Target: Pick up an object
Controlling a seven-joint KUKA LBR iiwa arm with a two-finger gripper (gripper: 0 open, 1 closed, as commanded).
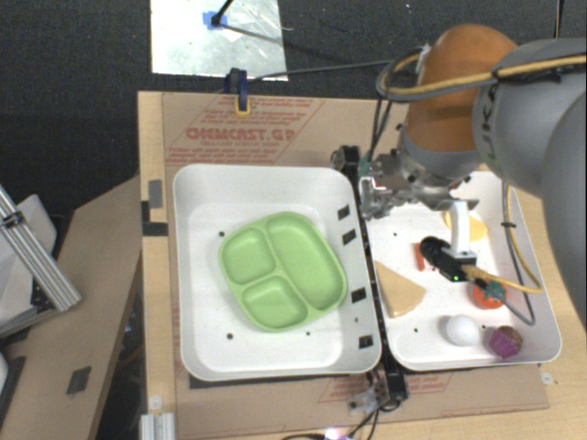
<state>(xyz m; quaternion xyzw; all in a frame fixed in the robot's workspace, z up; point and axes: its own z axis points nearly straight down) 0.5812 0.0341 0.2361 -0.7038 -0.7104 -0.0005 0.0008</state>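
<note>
Presently my gripper [374,189] hovers at the ten o'clock corner of the right bin [537,326]; spread or pressed, I cannot tell. Brown cardboard [275,136] lies beneath, black backdrop [73,44] at twelve.

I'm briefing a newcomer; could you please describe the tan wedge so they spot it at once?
Take the white bin on the view's right. The tan wedge lies by its left wall, just up-left of the white ball. It alone is flat and triangular; its neighbours are rounded or brightly coloured.
</note>
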